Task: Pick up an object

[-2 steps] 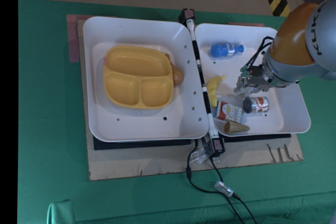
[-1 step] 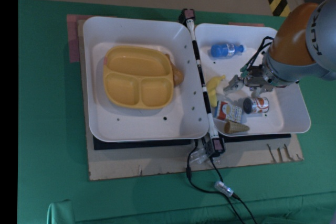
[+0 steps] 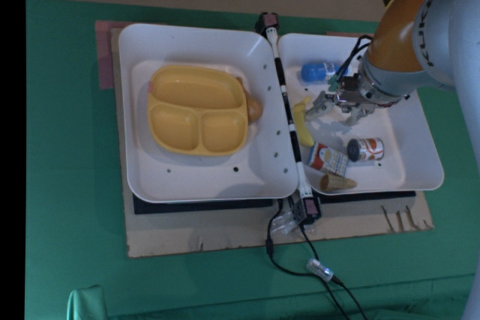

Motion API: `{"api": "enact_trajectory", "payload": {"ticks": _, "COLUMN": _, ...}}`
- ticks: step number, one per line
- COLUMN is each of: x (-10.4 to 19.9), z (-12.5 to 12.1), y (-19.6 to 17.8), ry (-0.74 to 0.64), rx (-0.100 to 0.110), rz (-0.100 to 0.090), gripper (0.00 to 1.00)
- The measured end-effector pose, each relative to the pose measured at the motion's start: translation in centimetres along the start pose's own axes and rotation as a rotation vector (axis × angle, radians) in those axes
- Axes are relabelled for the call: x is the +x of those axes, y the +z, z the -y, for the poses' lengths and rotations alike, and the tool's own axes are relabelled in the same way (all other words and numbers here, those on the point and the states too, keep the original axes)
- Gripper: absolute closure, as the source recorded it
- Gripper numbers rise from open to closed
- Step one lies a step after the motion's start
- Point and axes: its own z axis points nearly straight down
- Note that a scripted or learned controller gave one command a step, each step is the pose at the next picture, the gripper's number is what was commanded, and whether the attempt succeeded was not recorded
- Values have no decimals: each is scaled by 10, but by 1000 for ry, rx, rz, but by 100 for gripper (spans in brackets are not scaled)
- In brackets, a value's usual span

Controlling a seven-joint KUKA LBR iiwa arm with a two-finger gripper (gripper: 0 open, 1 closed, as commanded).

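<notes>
Two white bins sit side by side on the table: the left bin (image 3: 142, 168) carries a yellow divided tray (image 3: 196, 109) with a small brown thing (image 3: 254, 110) at its right edge. The right bin (image 3: 416, 154) holds a blue bottle (image 3: 318, 71), a yellow banana-like piece (image 3: 302, 124), a small carton (image 3: 328, 158), a can (image 3: 365, 149) and a cone (image 3: 337, 181). Above that bin's middle hovers the claw (image 3: 339, 107), fingers spread apart with nothing between them, the can and carton lying near below it.
</notes>
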Motion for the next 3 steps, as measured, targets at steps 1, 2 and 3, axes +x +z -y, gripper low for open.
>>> {"api": "enact_trajectory", "payload": {"ticks": 1, "x": -20, "z": -56, "y": 2, "ry": -2, "rx": 2, "rz": -1, "gripper": 0}}
{"api": "enact_trajectory", "payload": {"ticks": 2, "x": -19, "z": -104, "y": 3, "ry": -6, "rx": 29, "rz": -4, "gripper": 0}}
{"api": "enact_trajectory", "payload": {"ticks": 3, "x": -22, "z": -110, "y": 4, "ry": -11, "rx": 52, "rz": -8, "gripper": 0}}
